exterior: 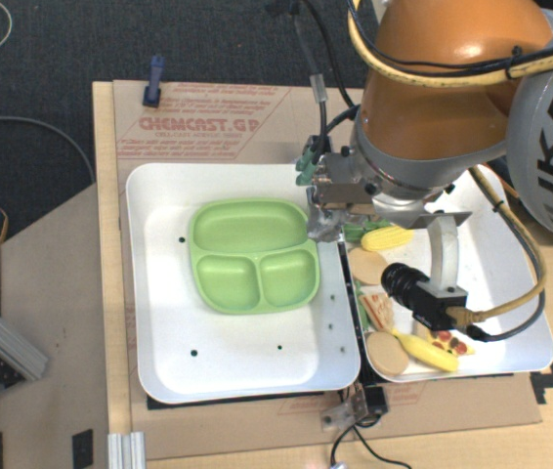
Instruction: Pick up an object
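Note:
Several toy foods lie in the right bin point(511, 345): a yellow corn cob point(386, 237), a tan round disc point(366, 265), a second tan disc point(388, 355), a yellow banana point(428, 351) and a small red and white piece point(450, 341). A green divided plate point(254, 255) rests in the left bin point(159, 291). My gripper point(323, 223) hangs low over the wall between the two bins, by the plate's right rim and just left of the corn. The orange and grey wrist hides the back of the right bin. I see nothing between the gripper's tips.
A striped tan item point(378, 309) lies near the bin divider. Cardboard point(208, 115) lies under the bins, with a blue clip point(153, 79) at its back left corner. The left bin has bare floor around the plate.

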